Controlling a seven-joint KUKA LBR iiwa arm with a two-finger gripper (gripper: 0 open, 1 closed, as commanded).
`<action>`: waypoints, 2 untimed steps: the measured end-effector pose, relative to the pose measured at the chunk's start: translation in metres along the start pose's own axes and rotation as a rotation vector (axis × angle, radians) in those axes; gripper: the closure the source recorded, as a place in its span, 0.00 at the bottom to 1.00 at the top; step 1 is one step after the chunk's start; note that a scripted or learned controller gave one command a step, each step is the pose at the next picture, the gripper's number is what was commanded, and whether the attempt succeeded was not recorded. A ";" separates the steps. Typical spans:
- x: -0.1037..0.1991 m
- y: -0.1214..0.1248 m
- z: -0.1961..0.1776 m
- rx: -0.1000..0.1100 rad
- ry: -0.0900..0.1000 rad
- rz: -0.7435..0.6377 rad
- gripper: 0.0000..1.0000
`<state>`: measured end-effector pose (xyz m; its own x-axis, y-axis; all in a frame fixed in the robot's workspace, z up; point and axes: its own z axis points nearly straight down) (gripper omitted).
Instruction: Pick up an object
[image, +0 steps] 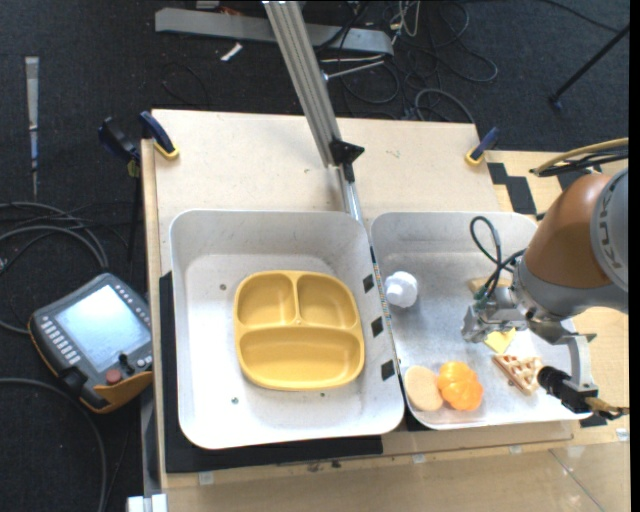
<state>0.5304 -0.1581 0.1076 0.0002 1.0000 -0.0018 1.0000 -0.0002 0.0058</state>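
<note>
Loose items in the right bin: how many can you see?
5: white knob upper left, beige disc and orange piece at front, yellow block and waffle-like piece beside the gripper; more may hide beneath it.

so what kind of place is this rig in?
Likely a robotics lab, not a kitchen: a teach pendant lies on dark carpet beside the bench, loose cables trail across the floor, and clamps pin the board under two white bins.
</note>
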 end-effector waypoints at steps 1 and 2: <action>0.004 0.008 -0.061 -0.001 0.000 -0.004 1.00; -0.003 0.015 -0.108 0.001 0.000 -0.003 1.00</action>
<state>0.5445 -0.1604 0.2155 -0.0029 1.0000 -0.0020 1.0000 0.0029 0.0050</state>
